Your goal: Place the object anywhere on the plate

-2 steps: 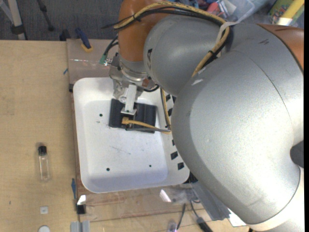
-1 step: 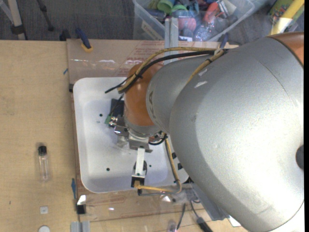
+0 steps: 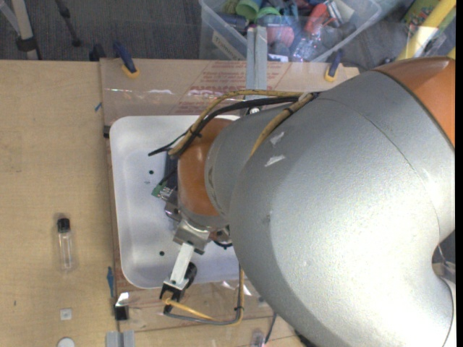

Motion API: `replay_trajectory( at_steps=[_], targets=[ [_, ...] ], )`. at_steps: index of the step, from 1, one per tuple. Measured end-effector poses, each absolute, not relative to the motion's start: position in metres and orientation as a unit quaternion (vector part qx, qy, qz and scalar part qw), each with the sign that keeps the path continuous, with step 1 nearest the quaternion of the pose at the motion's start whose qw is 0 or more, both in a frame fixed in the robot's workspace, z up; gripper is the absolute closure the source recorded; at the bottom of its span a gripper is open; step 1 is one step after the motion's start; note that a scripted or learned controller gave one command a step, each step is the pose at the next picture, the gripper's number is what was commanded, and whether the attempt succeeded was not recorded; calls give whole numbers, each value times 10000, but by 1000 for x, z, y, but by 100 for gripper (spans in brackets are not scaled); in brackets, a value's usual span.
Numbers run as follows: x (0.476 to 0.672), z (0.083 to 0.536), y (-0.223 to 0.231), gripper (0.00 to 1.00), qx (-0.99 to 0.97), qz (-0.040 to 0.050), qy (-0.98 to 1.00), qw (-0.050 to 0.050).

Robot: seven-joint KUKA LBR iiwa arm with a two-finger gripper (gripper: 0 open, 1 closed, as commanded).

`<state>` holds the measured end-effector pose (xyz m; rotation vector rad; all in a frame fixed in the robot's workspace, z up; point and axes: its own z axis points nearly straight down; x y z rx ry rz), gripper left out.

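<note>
My grey arm (image 3: 340, 208) with its orange band (image 3: 194, 179) reaches in from the right and covers most of the view. Its wrist hangs over the left white bin (image 3: 134, 194), and the gripper (image 3: 168, 192) sits at the dark end of the wrist, low over the middle of the bin floor. The arm's bulk hides whatever lies beneath the gripper, along with the right side of this bin and everything further right. The bare part of the bin floor on the left shows just a few small dark specks.
A small clear vial with a black cap (image 3: 64, 242) lies on the wooden bench left of the bin. Clear tubs of colourful toys (image 3: 289, 9) stand behind the bench. Blue clamps (image 3: 128, 66) grip the cardboard at the back edge.
</note>
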<state>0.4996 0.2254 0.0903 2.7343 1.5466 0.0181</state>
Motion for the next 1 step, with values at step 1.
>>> replay_trajectory(
  at_steps=[1],
  targets=[
    [479,192,225,100,6997,-5,7145,-1]
  ],
)
